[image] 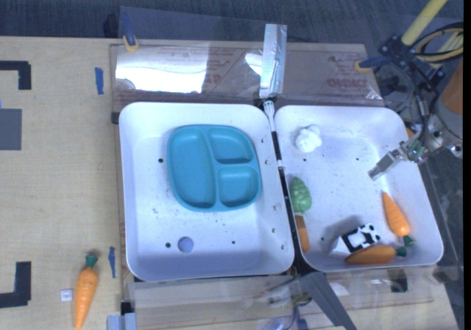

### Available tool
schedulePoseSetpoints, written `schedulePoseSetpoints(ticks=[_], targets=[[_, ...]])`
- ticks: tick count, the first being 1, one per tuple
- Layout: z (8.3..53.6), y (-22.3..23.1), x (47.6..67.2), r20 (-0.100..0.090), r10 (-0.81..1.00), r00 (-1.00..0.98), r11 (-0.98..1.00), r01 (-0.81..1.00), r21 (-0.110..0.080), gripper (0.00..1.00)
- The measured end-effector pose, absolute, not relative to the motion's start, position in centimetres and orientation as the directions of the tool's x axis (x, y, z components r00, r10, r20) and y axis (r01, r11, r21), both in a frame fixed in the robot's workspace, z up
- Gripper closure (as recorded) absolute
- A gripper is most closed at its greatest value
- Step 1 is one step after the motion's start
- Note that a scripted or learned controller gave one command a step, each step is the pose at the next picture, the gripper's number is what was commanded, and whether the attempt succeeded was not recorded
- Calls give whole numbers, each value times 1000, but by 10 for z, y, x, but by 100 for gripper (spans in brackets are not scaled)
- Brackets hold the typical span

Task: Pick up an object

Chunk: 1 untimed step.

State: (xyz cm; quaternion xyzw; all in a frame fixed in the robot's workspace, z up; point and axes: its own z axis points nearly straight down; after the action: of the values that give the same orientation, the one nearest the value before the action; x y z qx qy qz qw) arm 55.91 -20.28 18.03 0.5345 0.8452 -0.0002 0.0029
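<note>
Down in the right bin [346, 118], several small things lie scattered, none of them lifted. A white lumpy object [307, 138] sits near the bin's far left corner. A green leafy toy [299, 194] rests against the left wall, with a thin orange stick [302, 234] just below it along the same wall. Toward the near right corner, a black-and-white toy [360, 236] touches an orange carrot [374, 253] lying flat along the near edge, and a second carrot [395, 214] lies tilted just beside them, closer to the right wall.

The gripper [385, 164] hangs at the bin's right side, above the tilted carrot and apart from it; whether its fingers are spread or closed cannot be told, and nothing is seen held.

The left bin [140, 137] holds a blue divided plate [213, 166] near its middle. Outside the bins, another carrot [86, 288] with a green top lies on the wooden bench [51, 174] at the near left.
</note>
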Motion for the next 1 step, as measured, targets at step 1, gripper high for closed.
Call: schedulePoseSetpoints(ticks=[1], targets=[[87,-220,532,0,817,-576,576,817,7,0]])
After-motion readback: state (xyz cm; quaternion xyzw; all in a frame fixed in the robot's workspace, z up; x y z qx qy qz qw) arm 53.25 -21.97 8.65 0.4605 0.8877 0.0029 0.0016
